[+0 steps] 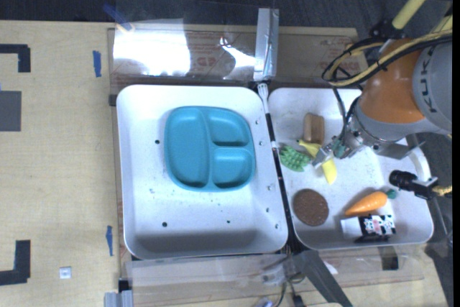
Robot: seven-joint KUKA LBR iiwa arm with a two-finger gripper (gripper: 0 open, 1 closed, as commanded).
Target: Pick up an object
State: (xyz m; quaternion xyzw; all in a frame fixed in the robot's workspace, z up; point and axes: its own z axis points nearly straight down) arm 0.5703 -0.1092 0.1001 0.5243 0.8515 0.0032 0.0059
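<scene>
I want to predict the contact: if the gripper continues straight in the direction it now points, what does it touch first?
Probably the yellow banana-like piece, lying directly under the gripper in the right bin, with the green toy just beyond. Depth is unclear from above.

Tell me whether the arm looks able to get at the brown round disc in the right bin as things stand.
Probably yes. The brown disc lies flat in the right bin, apart from the carrot and yellow piece, nothing over it. The pincer hangs close above and behind it.

The arm (424, 101) is grey with a rounded orange band (388, 95), black and yellow cables (359, 54) looping above it, and black lettering.
</scene>
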